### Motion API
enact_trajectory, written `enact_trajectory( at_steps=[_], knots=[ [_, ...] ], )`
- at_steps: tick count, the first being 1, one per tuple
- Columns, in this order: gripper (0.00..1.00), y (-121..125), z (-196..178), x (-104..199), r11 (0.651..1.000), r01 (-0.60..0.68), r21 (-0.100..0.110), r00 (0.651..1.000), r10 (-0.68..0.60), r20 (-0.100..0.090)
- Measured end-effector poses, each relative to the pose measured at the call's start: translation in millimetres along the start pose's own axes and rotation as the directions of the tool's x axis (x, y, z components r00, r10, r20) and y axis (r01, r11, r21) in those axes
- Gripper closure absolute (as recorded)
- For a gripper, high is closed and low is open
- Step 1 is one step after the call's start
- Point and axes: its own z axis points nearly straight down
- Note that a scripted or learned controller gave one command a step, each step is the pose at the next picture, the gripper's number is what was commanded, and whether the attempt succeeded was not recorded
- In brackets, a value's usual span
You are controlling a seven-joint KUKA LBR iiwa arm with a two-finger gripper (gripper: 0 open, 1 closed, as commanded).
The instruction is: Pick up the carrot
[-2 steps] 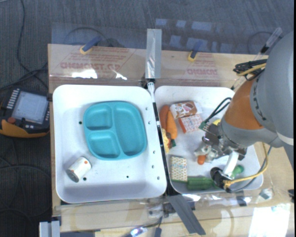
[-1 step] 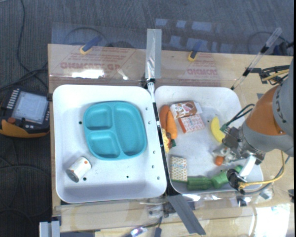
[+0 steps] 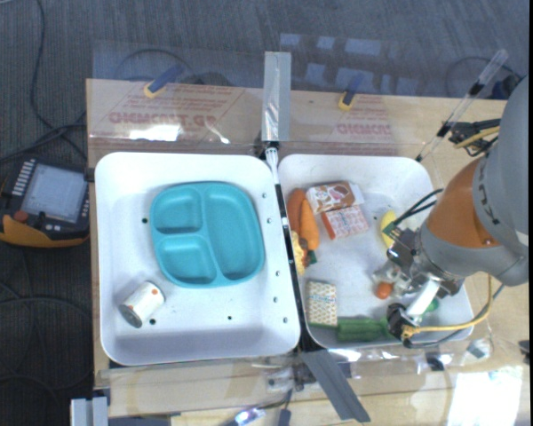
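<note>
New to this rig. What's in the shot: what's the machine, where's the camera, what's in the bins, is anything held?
One camera, fixed above the bench, looks down at a slant on two shallow white bins side by side.

The machine is a single grey arm with an orange band, reaching in from the right. Its tool sits low over the right bin; I cannot tell whether it grips anything.

The left bin holds a blue divided tray and a small white cylinder near its front corner.

The right bin holds the carrot along its left wall, well apart from the tool. Beside the carrot lies a printed packet; nearer the front are a patterned square item and a green item.
</note>
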Motion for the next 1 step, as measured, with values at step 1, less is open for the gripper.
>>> enact_trajectory(
  at_steps=[1],
  knots=[
    [1.00,-25.0,-174.1,40.0,0.983,0.183,0.025,0.983,-0.184,0.007]
  ],
)
